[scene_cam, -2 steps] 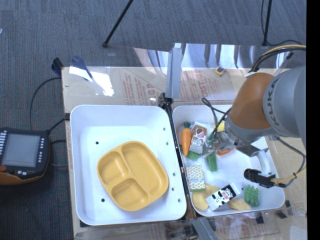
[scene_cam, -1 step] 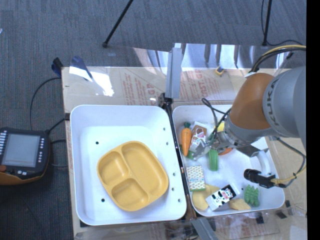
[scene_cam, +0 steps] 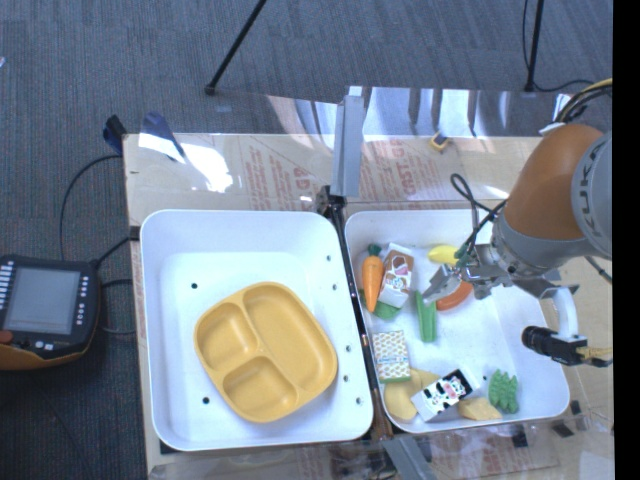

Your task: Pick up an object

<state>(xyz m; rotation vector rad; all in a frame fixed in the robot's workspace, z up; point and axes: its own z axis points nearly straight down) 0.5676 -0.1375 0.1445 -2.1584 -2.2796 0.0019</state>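
Note:
My gripper (scene_cam: 447, 282) hangs low over the upper middle of the right bin (scene_cam: 545, 393). Directly beneath and beside it lies a red-orange toy piece (scene_cam: 457, 299), partly covered by the gripper. A yellow toy (scene_cam: 443, 254) lies just above it, and a green pod (scene_cam: 427, 321) just to its lower left. An orange carrot (scene_cam: 372, 282) and a small white-and-orange carton (scene_cam: 397, 275) sit further left. Whether anything is gripped is hidden from this angle.
Along the right bin's front lie a patterned cracker box (scene_cam: 391, 354), a pale yellow piece (scene_cam: 400, 400), a cow-print carton (scene_cam: 443, 393) and a green toy (scene_cam: 503, 390). The left bin (scene_cam: 180, 258) holds a yellow divided plate (scene_cam: 265, 350). A pendant (scene_cam: 40, 308) sits off the bench at left.

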